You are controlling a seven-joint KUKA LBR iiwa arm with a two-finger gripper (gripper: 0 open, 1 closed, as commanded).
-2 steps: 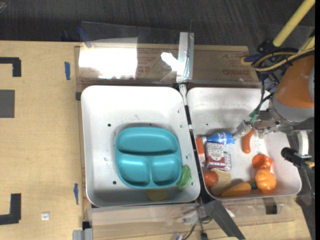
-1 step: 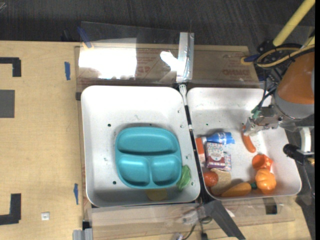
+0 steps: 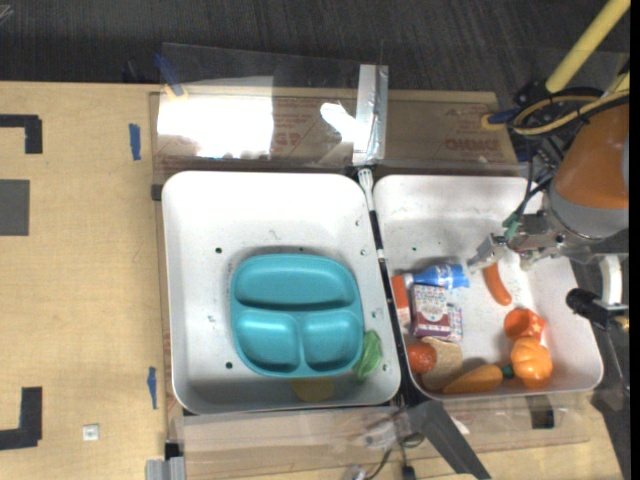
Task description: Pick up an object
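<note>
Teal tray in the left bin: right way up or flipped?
Right way up. The teal tray shows its three hollow compartments facing the camera, lying flat on the left bin floor.

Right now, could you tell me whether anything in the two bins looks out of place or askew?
One thing: a green item is wedged between the teal divided tray and the left bin wall, partly hidden. The toy foods in the right bin lie jumbled toward its near side.

A teal divided tray (image 3: 296, 313) lies in a white bin (image 3: 190, 218); orange toy vegetables (image 3: 528, 353) fill the other white bin (image 3: 440, 208).
</note>
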